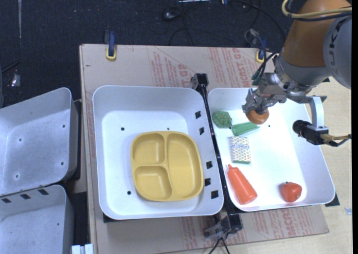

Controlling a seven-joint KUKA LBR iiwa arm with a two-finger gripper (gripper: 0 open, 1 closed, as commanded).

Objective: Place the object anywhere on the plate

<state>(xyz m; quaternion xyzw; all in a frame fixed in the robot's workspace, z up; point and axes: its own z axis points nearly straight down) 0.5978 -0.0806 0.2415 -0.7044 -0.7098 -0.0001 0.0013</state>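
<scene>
Two shallow white bins are seen side by side on a brown bench point(151, 62), the left bin point(106, 152) and the right bin point(313, 163) being divided by a dark strip where their rims meet. The grey arm point(313, 29), with its orange band, is brought in from the upper right and is held over the upper part of the right bin. A yellow plate point(166, 165) with three compartments is set flat in the middle of the left bin, and nothing is seen lying on it. In the right bin, an orange carrot-shaped piece point(241, 184) is laid near the lower left corner, tilted, with a red tomato-like piece point(291, 191) well apart to its right near the lower rim. A small patterned rectangular packet point(240, 150) is placed just above the carrot-shaped piece. A flat green strip point(244, 128) is laid just above the packet, and a bumpy green lump point(222, 118) is found beside it at the bin's left wall. The gripper point(258, 108) is lowered onto a small round orange object point(258, 116), which is seen pinched between the fingers at its top, just above the right end of the green strip; whether the object is lifted clear of the bin floor cannot be told.
</scene>
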